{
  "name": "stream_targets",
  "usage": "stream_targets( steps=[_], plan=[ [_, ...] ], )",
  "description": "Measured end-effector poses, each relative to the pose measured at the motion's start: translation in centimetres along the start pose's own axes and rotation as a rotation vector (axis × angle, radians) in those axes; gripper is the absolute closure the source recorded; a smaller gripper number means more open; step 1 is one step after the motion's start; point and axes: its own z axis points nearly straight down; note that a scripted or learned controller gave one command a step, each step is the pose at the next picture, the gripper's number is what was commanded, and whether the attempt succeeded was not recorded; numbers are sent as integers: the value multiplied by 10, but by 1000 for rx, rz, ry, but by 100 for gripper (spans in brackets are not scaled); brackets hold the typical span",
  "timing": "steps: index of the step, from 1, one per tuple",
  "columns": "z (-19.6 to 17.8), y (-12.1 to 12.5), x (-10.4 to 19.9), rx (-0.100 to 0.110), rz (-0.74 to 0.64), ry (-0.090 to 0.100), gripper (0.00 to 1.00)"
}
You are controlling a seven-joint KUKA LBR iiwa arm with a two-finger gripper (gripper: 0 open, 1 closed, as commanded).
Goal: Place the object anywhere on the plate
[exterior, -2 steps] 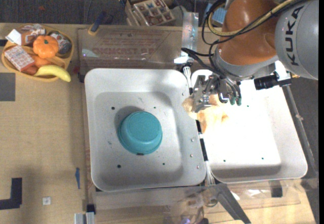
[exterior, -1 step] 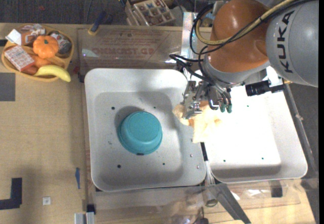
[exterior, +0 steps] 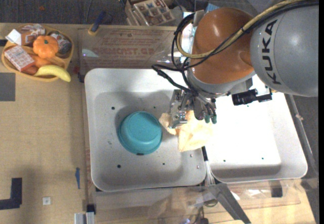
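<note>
A round teal plate lies upside-up in the middle of the left bin. Just to its right is a pale yellow, crumpled-looking object, at the bin's right side near the divider between the bins. My gripper hangs straight over the object's upper left part and hides that part. The wrist blocks the view of where the gripper meets the object, so contact cannot be judged. The grey arm with its orange band comes in from the upper right.
The right bin lies under the arm. A wicker basket with toy fruit and small boxes sits at the far left on the bench. Cardboard boxes stand behind the bins.
</note>
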Motion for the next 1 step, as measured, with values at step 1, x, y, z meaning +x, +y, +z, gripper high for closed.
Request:
stream_targets(
  steps=[1],
  plan=[
    [0,0,0,0,0,0,0]
  ],
)
